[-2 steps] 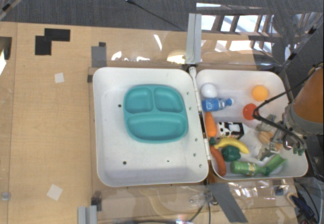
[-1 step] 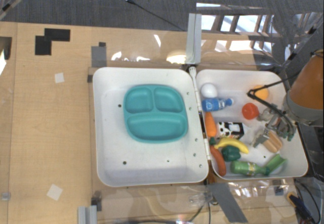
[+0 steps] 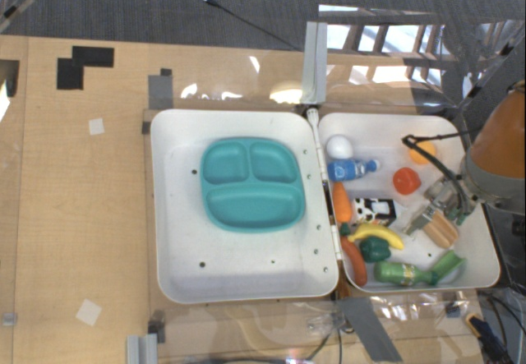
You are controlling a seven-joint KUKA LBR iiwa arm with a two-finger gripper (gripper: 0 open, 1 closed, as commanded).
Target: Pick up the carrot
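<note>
- The carrot (image 3: 341, 202) lies in the right bin (image 3: 386, 126), close along its left wall, about half way down the bin.
- Its long axis runs nearly up and down in the view, almost parallel to that wall. Which end is the thin one, I cannot tell.
- Just below the carrot there is a red-orange long piece (image 3: 354, 262), tilted a little, with its lower end toward the bin's near edge.
- Right of the carrot lies a black-and-white block (image 3: 374, 209); below it a banana (image 3: 376, 233) and a dark green round thing (image 3: 376, 250).
- Above the carrot lies a blue bottle (image 3: 349, 168) on its side, and a white ball (image 3: 338, 145) just above the bottle.
- The end effector (image 3: 434, 213) is over the right part of the right bin, well apart from the carrot, near a wooden block (image 3: 441, 230). It is too small and blurred to say if it is wide or narrow; nothing is seen between its parts.
- An orange-red round thing (image 3: 406, 181) is between the bottle and the arm.
- A green bottle (image 3: 411, 274) lies along the near edge of the right bin.
- The left bin (image 3: 177, 272) holds a teal tray (image 3: 251, 184) with compartments.
- Both bins stand side by side on the tabletop (image 3: 74, 231).
</note>
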